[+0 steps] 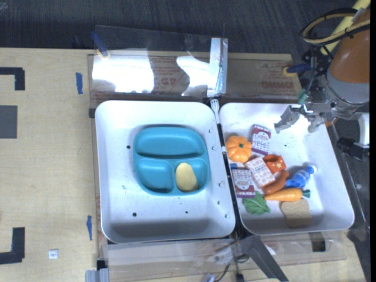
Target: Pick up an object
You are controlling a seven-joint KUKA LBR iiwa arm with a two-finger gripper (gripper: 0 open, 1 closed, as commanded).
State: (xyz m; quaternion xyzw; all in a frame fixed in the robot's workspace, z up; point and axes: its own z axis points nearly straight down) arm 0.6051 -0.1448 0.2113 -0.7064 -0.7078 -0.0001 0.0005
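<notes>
The right bin (329, 175) holds a heap of toy food: an orange pumpkin (239, 148), a maroon packet (260, 138), a white and red packet (258, 170), a blue bottle (299, 177), a carrot (285, 195), a green leaf (256, 204) and a slice of bread (296, 212). My gripper (301, 122) hangs over the bin's far right part, above and to the right of the maroon packet. It is open, its two fingers spread apart with nothing between them.
The left bin (111, 157) carries a blue divided tray (170, 157) with a yellow potato (186, 176) in its front right compartment. A clear plastic panel (158, 69) stands behind the bins. Cables (329, 28) loop near the arm at the upper right.
</notes>
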